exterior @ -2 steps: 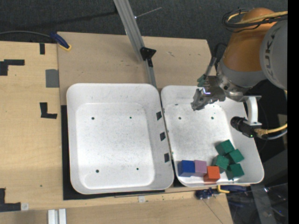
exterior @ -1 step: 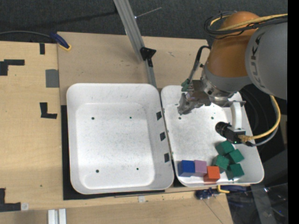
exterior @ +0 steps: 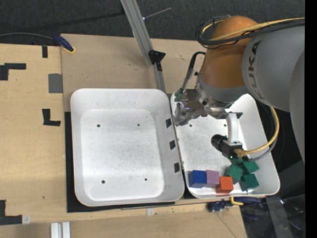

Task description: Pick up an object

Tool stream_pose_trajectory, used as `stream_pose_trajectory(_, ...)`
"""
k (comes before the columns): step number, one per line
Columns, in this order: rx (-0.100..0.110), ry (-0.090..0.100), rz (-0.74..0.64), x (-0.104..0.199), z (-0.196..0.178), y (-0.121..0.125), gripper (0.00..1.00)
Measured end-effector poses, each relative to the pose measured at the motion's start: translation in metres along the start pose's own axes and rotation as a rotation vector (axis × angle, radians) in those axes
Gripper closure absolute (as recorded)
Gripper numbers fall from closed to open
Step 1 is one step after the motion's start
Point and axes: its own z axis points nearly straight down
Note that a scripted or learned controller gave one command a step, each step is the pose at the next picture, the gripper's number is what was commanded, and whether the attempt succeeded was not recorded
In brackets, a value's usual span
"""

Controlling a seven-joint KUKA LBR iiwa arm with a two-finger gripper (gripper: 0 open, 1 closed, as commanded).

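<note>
The gripper (exterior: 182,114) is up at the far, left corner of the right bin (exterior: 265,133), and I cannot tell how it is set or whether it has anything. The blocks are all at the near end of that bin: a blue block (exterior: 198,178), a purple block (exterior: 212,177), an orange block (exterior: 226,184) and some green blocks (exterior: 244,174). It looks like nothing is picked up yet, so the whole job is still to do.

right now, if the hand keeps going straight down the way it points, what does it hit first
Most likely the bare floor of the right bin near its upper left corner. The hand points down there, well away from the blocks; depth is hard to judge.
</note>
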Motion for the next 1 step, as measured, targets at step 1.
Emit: stream_pose_trajectory(1, 0.001, 0.0, -0.001, 0.0553, 0.0059, -0.0183, 1.0)
